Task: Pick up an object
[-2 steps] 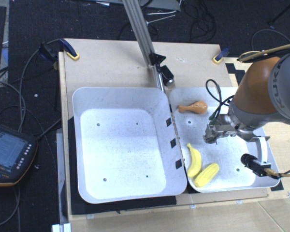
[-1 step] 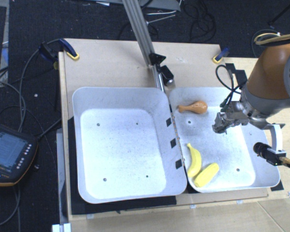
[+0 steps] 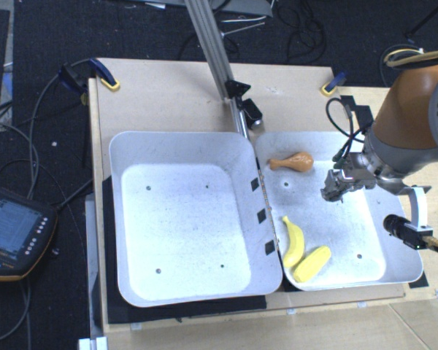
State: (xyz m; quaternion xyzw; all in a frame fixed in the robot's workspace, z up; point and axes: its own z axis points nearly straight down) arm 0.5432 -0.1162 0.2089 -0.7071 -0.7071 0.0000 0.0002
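Three candidate objects, all in right bin (image 3: 394, 272): brown chicken-drumstick-shaped toy (image 3: 292, 162) near far-left corner, lying on its side, thin end pointing left; yellow banana (image 3: 294, 240), curved, smooth, near left wall toward front; yellow lemon-like oval piece (image 3: 312, 263) touching banana's lower end, just right of it. None lifted, all resting on bin floor.

Gripper (image 3: 333, 189) over right bin's upper middle, right of drumstick and apart from it, well above banana in picture terms. Dark metal, small, pointing down-left; nothing seen between fingers. Spread or pressed together: cannot tell, too small and dark. Arm (image 3: 412, 119) entering from right, grey wrist, broad orange band above, black cables looping over wrist. Small black cylindrical attachment on white bracket (image 3: 412, 221) hanging beside wrist over bin's right side.

Left bin (image 3: 120, 195) white, shallow, rounded corners, scuffed speckled floor with small dark dots. Bins side by side, black clips along shared edge. Light wooden bench (image 3: 168, 79) beneath, blue-yellow clamps (image 3: 102, 75) at far corners. Slanted aluminium strut (image 3: 212, 39) rising from between bins. Teach pendant (image 3: 11, 232) on dark carpet at left, cables trailing.
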